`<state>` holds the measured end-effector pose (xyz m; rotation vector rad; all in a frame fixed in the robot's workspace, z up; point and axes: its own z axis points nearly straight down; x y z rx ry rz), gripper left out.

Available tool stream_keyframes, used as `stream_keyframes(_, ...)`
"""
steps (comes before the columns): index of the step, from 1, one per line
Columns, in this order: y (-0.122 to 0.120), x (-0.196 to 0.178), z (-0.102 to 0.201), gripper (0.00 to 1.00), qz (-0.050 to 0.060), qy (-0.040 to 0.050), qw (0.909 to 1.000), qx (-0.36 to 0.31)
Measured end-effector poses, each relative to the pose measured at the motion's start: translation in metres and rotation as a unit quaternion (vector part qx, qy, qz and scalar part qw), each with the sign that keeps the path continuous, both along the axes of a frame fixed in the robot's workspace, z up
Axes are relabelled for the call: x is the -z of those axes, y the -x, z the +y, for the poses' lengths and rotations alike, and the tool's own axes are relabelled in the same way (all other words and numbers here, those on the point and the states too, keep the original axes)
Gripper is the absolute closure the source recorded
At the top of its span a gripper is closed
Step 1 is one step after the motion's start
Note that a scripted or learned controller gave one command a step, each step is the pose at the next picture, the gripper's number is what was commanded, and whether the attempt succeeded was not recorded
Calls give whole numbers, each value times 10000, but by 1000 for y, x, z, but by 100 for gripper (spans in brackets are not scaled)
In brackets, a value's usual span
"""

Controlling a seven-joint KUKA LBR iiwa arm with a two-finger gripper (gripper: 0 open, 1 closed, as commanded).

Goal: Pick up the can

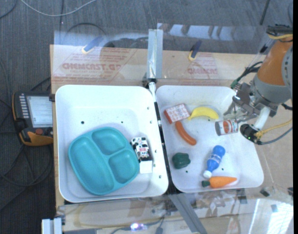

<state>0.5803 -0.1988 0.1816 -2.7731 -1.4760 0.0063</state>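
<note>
The step in hand looks like the approach to the grasp; the lift is not yet made. In the right bin [164, 145], going left to right from its left wall, lie a red-and-white packet [176, 113], a sausage [186, 133], a dark green lump [180, 160], a banana [204, 113], a blue bottle [214, 160] and a carrot [222, 182]. The can [227, 127] lies on its side near that bin's right wall, right of the banana. The gripper [242, 112] sits just above and right of the can, apparently touching it. Whether it pinches the can cannot be told. The next move probably calls for a firm closure across the can's body before any rise.
</note>
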Motion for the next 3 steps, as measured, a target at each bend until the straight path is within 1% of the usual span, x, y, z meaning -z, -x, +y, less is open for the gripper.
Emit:
stream_keyframes(1, 61, -4, 65, 100, 7, -18, 9971, -760)
stream_keyframes(2, 70, 46, -12, 100, 4, -12, 9926, -1214)
stream_keyframes(3, 69, 75, -11, 100, 9, -23, 9999, 159)
